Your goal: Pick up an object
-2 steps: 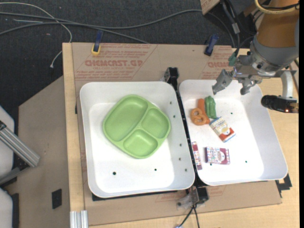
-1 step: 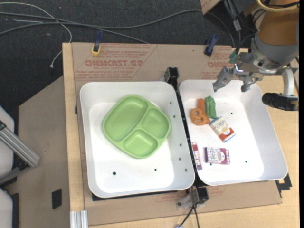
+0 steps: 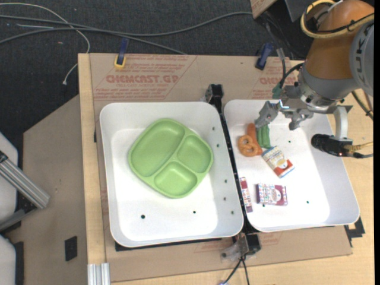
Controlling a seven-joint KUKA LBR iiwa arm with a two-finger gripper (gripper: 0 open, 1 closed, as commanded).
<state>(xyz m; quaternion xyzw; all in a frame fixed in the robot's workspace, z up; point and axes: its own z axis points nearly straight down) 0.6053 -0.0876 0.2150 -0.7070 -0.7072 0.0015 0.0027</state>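
Observation:
My gripper [image 3: 280, 116] hangs open over the back of the right bin [image 3: 332, 189], its two fingers spread with nothing between them. Just below its left finger [image 3: 265, 114] lie a green object [image 3: 263, 136], an orange-red stick [image 3: 252, 130] and an orange pretzel-shaped ring [image 3: 249, 146], bunched together. A small white, red and blue carton [image 3: 278, 161] lies to the right of them. A purple packet [image 3: 271, 194] lies nearer the front. A thin pink bar [image 3: 245, 194] rests along the bin's left wall.
The left bin [image 3: 119, 218] holds a green divided plate [image 3: 171, 157]. A black divider [image 3: 228, 159] runs between the bins. A black cylindrical part [image 3: 331, 143] of the arm hangs over the right bin's right side. Cardboard [image 3: 148, 73] underlies both bins.

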